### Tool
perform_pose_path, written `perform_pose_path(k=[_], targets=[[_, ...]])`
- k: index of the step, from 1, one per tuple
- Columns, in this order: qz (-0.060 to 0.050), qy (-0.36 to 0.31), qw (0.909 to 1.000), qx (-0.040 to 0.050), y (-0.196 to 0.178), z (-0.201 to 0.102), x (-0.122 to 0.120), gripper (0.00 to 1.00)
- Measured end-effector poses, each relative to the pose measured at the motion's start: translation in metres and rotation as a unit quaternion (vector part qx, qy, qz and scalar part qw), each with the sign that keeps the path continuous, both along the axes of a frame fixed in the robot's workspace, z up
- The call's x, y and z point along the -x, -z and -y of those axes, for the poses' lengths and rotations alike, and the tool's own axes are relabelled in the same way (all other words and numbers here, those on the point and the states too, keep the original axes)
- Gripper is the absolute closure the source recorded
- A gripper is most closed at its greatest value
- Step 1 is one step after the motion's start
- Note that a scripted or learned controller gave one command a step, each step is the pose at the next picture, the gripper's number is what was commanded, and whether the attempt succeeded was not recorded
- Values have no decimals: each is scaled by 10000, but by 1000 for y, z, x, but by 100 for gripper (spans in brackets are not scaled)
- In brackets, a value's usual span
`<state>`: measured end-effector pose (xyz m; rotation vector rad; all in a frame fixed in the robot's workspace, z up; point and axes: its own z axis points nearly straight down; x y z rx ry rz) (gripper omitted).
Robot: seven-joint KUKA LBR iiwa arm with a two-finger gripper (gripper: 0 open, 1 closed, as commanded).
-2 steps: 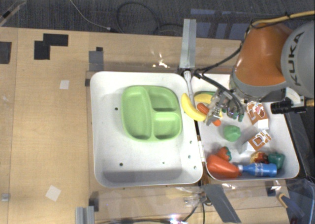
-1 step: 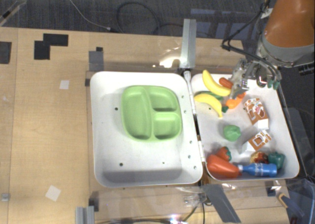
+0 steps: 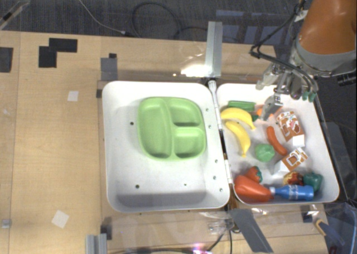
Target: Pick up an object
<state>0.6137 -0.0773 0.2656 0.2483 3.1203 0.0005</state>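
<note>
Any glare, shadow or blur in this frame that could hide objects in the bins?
Camera view: bright glare on the bench behind the left bin; soft shadow along that bin's near wall; the gripper looks slightly soft over the right bin; the bananas and green tray read clearly.

Colours in the bins

You see a light green tray [image 3: 170,127] in the white left bin [image 3: 120,152]; the right bin [image 3: 329,175] shows yellow bananas [image 3: 239,125], a blue bottle [image 3: 294,192], a red-orange pepper [image 3: 252,190]

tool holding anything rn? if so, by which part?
Can't tell. The tool sits low over the right bin's back edge, near the orange item and printed carton; no object visibly between its tips.
</note>
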Motion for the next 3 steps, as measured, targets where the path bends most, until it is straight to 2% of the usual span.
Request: perform_pose_path(k=[1,2,3], targets=[[-86,153,9998,-10,133,14,60,0],[16,379,9993,-3,176,8,41,0],[11,527,9986,-10,177,6,10,0]])
